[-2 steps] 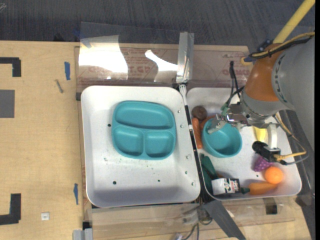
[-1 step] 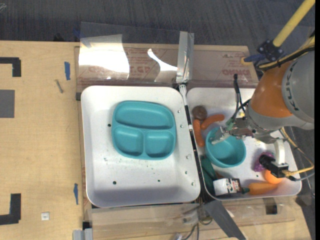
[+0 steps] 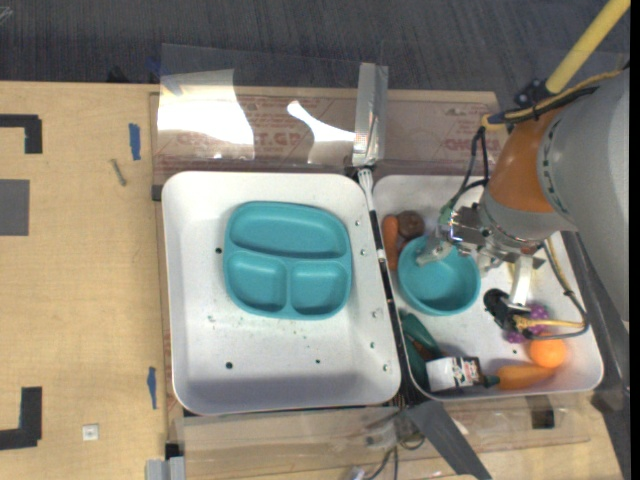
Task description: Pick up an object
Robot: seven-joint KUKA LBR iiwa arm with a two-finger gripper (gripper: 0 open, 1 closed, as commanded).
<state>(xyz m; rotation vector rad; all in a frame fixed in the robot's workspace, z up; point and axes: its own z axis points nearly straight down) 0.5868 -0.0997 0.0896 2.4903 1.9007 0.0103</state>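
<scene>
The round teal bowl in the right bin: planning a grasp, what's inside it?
The round teal bowl shows only bare teal interior. The gripper overhangs its upper rim, covering that part.

Arm (image 3: 560, 158) reaching from right, claw (image 3: 452, 248) lowered

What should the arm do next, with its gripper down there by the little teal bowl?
Probably lower a little and close. The gripper sits at the rim of the teal bowl in the right bin, with nothing visibly between its fingers. The rim is the nearest thing to pinch, though the grip may slip.
</scene>
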